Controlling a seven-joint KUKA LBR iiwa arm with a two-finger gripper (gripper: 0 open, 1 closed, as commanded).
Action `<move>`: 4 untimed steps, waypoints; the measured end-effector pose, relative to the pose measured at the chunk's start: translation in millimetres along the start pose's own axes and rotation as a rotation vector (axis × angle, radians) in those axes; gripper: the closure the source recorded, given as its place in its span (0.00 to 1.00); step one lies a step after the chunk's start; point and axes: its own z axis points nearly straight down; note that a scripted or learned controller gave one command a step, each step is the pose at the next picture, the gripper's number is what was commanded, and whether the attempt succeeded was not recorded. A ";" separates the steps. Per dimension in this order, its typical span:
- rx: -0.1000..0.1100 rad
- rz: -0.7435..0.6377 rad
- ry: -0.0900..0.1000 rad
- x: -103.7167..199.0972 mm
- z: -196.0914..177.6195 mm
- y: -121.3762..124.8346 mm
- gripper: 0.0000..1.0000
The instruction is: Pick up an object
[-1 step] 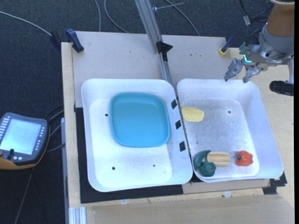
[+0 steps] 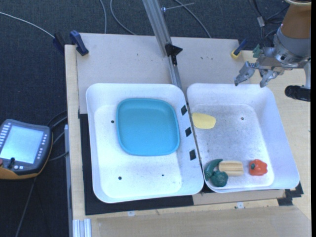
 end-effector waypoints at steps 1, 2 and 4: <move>0.004 0.000 0.001 9.5 57.1 -1.6 0.00; 0.005 0.000 0.001 18.2 113.6 2.3 0.00; -0.001 -0.001 -0.001 18.4 121.9 2.9 1.00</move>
